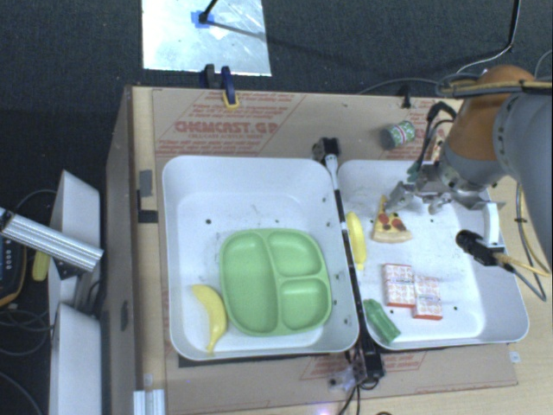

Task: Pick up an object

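Note:
In the right bin (484,318) lie a toy pizza slice (390,226), a yellow piece (355,236) against the left wall, a red and white patterned box (411,288) and a green block (381,320) at the front left corner. My gripper (416,200) hangs over the back of this bin, just behind and right of the pizza slice. It stands open with nothing between its fingers. The grey arm (518,141) with its orange band comes in from the right.
The left bin (186,232) holds a green divided plate (275,279) and a yellow banana (210,314) at its front left. A small green can (399,134) stands on the bench behind the right bin. A black part (473,247) juts over the right bin's right side.

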